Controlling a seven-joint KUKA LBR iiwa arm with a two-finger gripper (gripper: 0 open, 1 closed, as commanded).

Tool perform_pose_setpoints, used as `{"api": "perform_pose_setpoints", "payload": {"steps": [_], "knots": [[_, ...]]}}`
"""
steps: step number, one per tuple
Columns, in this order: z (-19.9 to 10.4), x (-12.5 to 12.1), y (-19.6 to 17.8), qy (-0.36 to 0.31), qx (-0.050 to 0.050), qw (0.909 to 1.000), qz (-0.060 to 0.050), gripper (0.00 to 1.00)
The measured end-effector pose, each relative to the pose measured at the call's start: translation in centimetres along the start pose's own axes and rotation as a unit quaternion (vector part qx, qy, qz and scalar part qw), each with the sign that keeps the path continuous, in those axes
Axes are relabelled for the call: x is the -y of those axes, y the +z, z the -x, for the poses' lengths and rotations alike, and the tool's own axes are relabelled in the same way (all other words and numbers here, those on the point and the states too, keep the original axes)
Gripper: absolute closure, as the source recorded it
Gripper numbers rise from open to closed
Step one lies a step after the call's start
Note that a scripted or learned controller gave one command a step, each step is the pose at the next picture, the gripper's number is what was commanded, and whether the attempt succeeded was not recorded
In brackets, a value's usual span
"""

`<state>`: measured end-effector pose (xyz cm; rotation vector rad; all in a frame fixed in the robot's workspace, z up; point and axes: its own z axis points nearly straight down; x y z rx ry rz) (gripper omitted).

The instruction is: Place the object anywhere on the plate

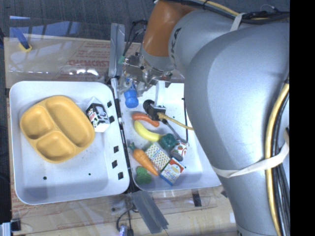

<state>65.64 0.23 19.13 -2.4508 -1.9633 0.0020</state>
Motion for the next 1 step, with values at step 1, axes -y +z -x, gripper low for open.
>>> {"api": "perform_pose_setpoints", "payload": {"steps": [1], "knots": [[-7.36, 1.7, -0.04, 0.026, 0.0, 0.9997, 0.0, 1.0]]}}
